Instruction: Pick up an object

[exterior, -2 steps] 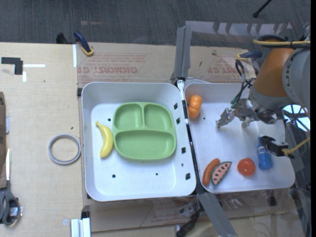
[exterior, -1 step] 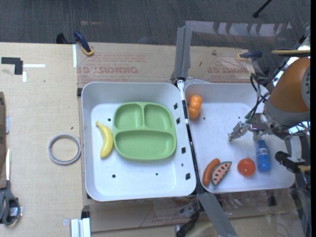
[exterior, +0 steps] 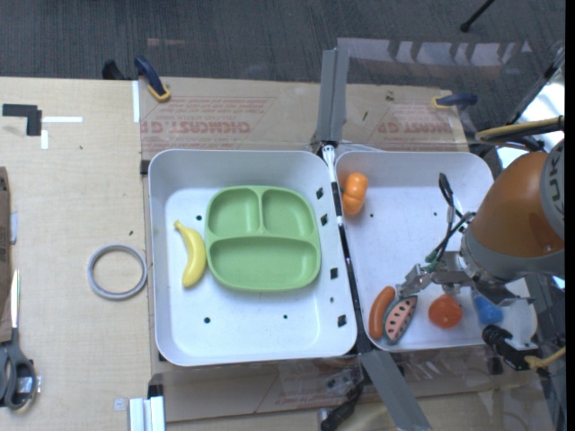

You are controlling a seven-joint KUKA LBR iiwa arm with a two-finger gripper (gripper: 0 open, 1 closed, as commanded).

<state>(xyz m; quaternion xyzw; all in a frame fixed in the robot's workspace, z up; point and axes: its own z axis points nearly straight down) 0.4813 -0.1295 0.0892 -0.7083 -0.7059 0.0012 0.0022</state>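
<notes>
The right bin [exterior: 413, 173] holds an orange fruit [exterior: 355, 192] at its far left corner. Along its near edge lie a red sausage [exterior: 381, 308], a watermelon slice [exterior: 401, 320], a red tomato [exterior: 445, 312] and a small blue object [exterior: 488, 312]. My gripper [exterior: 416, 281] hangs low over the near part of this bin, just above the watermelon slice and left of the tomato. The arm's orange band [exterior: 526, 209] rises behind it at the right. Nothing is visibly lifted.
The left bin [exterior: 171, 312] holds a green divided plate [exterior: 263, 239] and a yellow banana [exterior: 190, 253] beside it. On the bench to the left lie a grey tape ring [exterior: 117, 270] and scissors [exterior: 14, 375]. A metal divider [exterior: 329, 106] stands between the bins.
</notes>
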